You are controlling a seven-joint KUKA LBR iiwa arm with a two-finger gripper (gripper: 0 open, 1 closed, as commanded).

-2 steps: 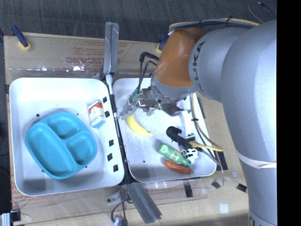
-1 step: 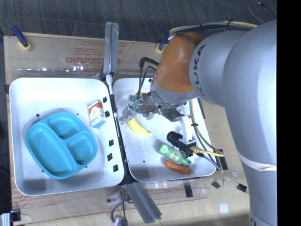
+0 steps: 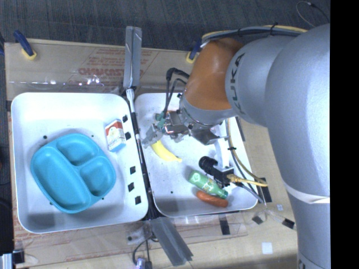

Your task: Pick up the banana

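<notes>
Banana (image 3: 166, 151) lies flat on the floor of the right bin (image 3: 168, 203), left-centre, w/ a green packet (image 3: 207, 184) and an orange-red item (image 3: 212, 198) nearer the front-right. Gripper (image 3: 152, 135) sits just above and left of the banana's far end, reaching in under the orange band (image 3: 210, 80). Can't tell if it's wide or narrow; nothing visibly held. So pick not done: banana not yet lifted, grasp + lift left. Left bin (image 3: 22, 150) has a blue tray (image 3: 72, 171) and a small carton (image 3: 115, 135).
</notes>
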